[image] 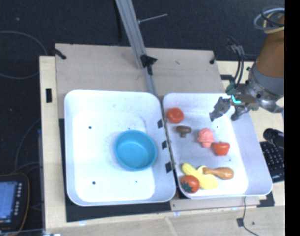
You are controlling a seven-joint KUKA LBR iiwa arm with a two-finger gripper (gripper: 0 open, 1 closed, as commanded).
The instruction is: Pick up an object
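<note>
Grey gripper (pixel 229 110) hovers open and empty over the right bin (pixel 253 146). Approach step, nothing grasped. Pink toy (pixel 205 137) sits just below-left of it, red pepper (pixel 221 148) beside. Next: descend, centre, close.

Grey arm (pixel 267 77) w/ orange band reaching in from right edge, wrist angled down and to the left. Gripper (pixel 229 111) at the tip, two dark fingers (pixel 219 109) spread apart w/ a clear gap, nothing between them. Small teal light glowing on wrist just above the fingers.
</note>
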